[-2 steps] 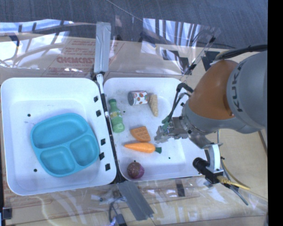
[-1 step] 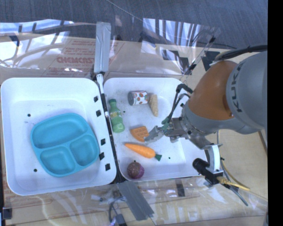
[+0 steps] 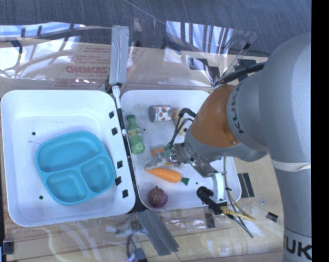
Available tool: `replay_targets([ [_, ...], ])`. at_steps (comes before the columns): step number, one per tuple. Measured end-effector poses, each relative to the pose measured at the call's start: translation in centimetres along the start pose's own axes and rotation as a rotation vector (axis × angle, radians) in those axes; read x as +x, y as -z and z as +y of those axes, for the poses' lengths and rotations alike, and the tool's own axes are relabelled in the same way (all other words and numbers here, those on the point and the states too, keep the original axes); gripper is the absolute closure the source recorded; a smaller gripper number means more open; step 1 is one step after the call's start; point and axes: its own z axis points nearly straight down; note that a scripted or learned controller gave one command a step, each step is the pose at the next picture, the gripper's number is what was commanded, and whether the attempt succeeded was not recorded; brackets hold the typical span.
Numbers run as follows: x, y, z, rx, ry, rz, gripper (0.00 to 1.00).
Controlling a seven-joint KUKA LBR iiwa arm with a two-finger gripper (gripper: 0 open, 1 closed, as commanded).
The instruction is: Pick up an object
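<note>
Arm [image 3: 274, 113]: grey, orange band, partial "KU" lettering on wrist and base.
Gripper [image 3: 165, 156]: low in right bin [image 3: 208, 100], just above carrot; grip state cannot be told.
Carrot [image 3: 165, 174]: lying flat, mid right bin.
Green bottle [image 3: 134, 135]: along left wall.
Spotted can [image 3: 160, 113]: on its side, near far wall.
Dark red ball [image 3: 157, 197]: near front wall.
Left bin [image 3: 22, 119]: blue divided tray [image 3: 74, 167].
Cardboard [image 3: 82, 67]: red print, roughly "CHEMCAST".

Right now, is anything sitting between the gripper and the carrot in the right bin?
Nothing visible does. The gripper hangs just above the carrot, with bare bin floor between them. The green bottle and the dark red ball lie off to the sides.
</note>
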Motion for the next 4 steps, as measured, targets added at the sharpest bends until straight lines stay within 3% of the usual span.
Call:
replay_targets([
  [1, 0.1, 1.1, 0.1, -0.001, 0.006, 0.001, 1.00],
  [2, -3.1, 17.5, -0.1, 0.000, -0.005, -0.004, 1.00],
  [3, -3.8, 34.5, -1.5, 0.000, -0.005, -0.003, 1.00],
  [4, -0.9, 24.1, 3.2, 0.019, -0.002, 0.000, 1.00],
])
